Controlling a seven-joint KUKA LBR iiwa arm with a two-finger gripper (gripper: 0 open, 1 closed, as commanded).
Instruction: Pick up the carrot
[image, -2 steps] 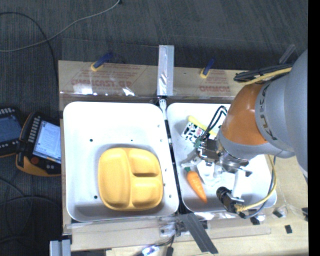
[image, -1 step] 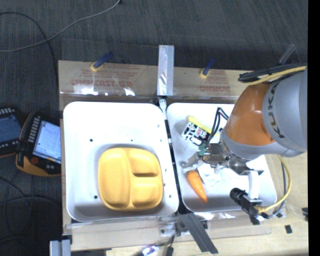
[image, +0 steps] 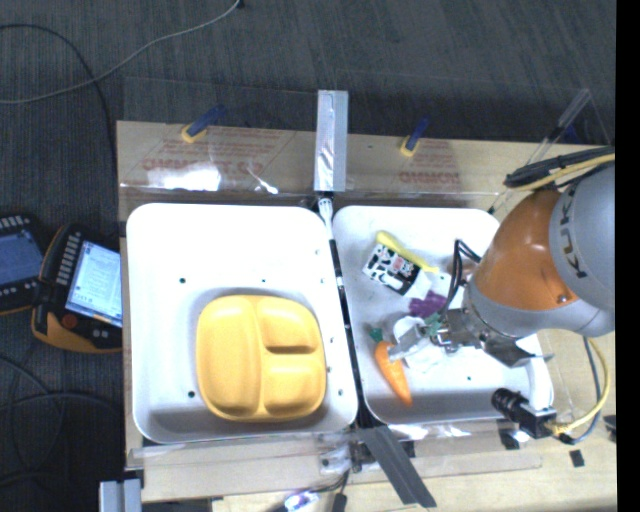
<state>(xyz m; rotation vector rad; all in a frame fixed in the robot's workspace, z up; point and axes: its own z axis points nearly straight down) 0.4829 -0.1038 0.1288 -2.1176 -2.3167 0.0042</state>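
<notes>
The carrot (image: 392, 372) is orange with a small green top and lies in the right bin (image: 470, 225), near its front left corner, pointing toward the front edge. My gripper (image: 412, 337) hangs just above and to the right of the carrot's green end, close to it. The grey arm with its orange band (image: 520, 270) reaches in from the right and hides part of the bin floor behind the gripper. Nothing visibly sits in the gripper.
A purple item (image: 433, 303) lies just behind the gripper. A black-and-white packet with a yellow strip (image: 393, 264) sits further back in the right bin. The left bin (image: 160, 250) holds a yellow divided tray (image: 262, 356). A tablet (image: 85, 285) lies left of the bench.
</notes>
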